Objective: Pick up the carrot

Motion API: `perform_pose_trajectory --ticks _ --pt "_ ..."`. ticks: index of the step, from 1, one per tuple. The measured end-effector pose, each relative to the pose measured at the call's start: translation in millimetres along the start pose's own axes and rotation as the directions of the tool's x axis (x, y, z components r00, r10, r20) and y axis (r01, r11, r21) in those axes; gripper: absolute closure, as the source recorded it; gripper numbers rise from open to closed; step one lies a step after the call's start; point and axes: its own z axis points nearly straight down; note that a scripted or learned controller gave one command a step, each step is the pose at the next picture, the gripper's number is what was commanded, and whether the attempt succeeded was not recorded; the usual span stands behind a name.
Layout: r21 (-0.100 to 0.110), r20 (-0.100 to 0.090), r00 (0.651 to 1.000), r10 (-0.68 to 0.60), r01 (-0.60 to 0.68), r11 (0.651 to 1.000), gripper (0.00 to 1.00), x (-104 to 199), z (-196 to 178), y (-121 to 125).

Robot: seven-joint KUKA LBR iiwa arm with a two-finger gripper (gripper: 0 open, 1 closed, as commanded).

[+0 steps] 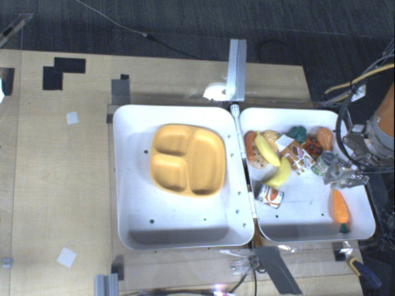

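— Nearest the lens, what shows?

— Wooden counter (55, 184), pale and flat, carries two shallow white plastic bins side by side. At the front right corner of the right-hand white bin (308, 227) lies an orange carrot with a small green stub (339, 208), its stub end pointing toward the camera, close to the bin's right wall.

— And the arm?

— A grey arm enters from the right, its metal end effector (345, 176) hanging just above the carrot's top end, at the bin's right side. Whether its fingers are spread or pressed together cannot be told from this angle. Nothing is seen between them.

— What else is in that bin?

— A curved yellow banana (274, 159) lies across the middle-left, beside a reddish sausage-shaped piece (249, 145) near the divider. A small red-and-white carton (270, 195) sits just below the banana. Toward the back are a dark teal lump (297, 132) and an orange-brown rounded piece (323, 139), with a printed white-and-red packet (299, 158) between them and the banana.

— The left bin?

— The left-hand white bin (133, 184) holds a yellow plastic tray with three compartments (187, 159), set slightly toward the back.
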Motion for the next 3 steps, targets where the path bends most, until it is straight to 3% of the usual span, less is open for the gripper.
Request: perform_pose_trajectory --ticks 1,2,3 --pt "-0.002 -0.001 0.981 -0.192 0.192 0.981 1.00 21.5 46.6 5.7" --pt "-0.001 -0.002 0.952 -0.307 0.307 0.952 1.00 34.3 58.6 20.5" --pt "-0.006 0.001 0.831 -0.556 0.556 0.831 1.00 34.5 98.0 22.2"
